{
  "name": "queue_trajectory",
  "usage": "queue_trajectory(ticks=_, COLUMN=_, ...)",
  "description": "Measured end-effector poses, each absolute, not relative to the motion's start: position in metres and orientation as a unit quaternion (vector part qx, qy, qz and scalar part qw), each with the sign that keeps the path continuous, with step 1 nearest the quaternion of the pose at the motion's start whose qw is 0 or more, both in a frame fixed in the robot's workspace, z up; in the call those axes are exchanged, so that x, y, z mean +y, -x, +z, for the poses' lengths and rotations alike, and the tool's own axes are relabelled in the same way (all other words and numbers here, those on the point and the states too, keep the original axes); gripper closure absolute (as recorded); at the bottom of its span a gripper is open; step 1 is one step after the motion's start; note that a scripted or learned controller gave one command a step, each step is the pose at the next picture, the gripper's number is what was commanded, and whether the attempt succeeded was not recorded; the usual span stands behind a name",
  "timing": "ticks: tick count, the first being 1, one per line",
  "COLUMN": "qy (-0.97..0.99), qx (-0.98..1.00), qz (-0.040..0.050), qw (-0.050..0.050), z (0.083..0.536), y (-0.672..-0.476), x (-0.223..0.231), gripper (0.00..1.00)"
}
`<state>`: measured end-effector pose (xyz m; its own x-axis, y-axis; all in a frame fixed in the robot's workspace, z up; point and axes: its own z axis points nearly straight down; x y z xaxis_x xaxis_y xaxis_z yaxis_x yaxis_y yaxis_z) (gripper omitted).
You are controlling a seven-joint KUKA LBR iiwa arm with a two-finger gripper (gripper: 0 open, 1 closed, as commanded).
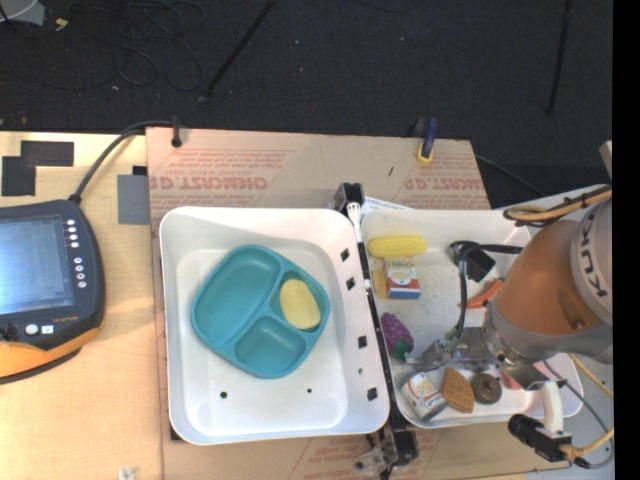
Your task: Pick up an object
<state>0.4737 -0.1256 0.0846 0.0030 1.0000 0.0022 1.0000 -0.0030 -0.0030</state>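
The right bin holds several small things: a yellow corn cob at the back, a small red, white and blue carton, purple grapes, a white cup, a tan cracker and a dark brown ring. My gripper hangs low over the bin's front part, just above the cracker and ring, under the orange wrist band. Nothing shows in its grasp. The left bin holds a teal divided plate with a yellow oval piece on it.
A black divider runs between the bins. An orange item and a black cable fitting lie beside the arm. A teach pendant sits far left. Cardboard underlies both bins, with a blue clamp at its back edge.
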Motion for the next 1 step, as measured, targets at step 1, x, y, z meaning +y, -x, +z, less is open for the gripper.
queue_trajectory(ticks=1, qy=0.709, qx=-0.705, qz=0.0054, qw=-0.005, z=0.0877, y=-0.4940, x=-0.0897, gripper=0.00)
